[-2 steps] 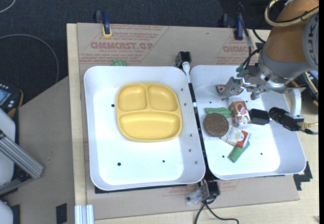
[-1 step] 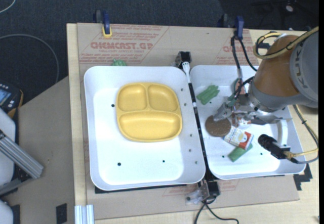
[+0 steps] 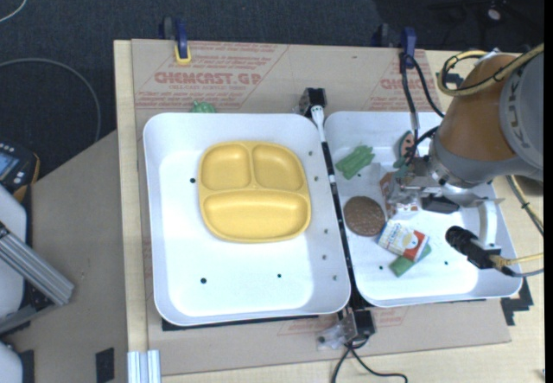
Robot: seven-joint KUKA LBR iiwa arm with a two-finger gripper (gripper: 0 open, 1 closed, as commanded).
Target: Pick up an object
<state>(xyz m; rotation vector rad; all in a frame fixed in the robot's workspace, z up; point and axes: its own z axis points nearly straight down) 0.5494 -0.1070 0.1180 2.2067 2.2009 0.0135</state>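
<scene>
The left bin (image 3: 173, 226) holds 1 thing: a yellow plate (image 3: 255, 191) with 3 compartments, lying flat in the bin's far half, a little left of the shared wall; the near half of this bin is bare white floor, with open room along its left edge as well.

The right bin (image 3: 432, 286) holds 4 loose things, all in its left half; a green toy (image 3: 354, 161) lies farthest, near the shared wall; a brown disc (image 3: 365, 215) lies flat nearer than it; just right of the disc and slightly nearer sits a small white carton (image 3: 403, 239) with red and green print, tilted; a green block (image 3: 403, 266) touches the carton's near side.

The arm (image 3: 484, 126) covers the right bin's far right part; the gripper (image 3: 404, 193) is low in the bin, just far of the carton and right of the disc; whether the claw is spread, pressed together or pinching anything cannot be told from this angle.

Bare floor shows in the right bin's near left corner and along its near edge; both bins rest on a cardboard sheet (image 3: 130, 200), where a small green scrap (image 3: 203, 107) lies beyond the left bin's far rim.
</scene>
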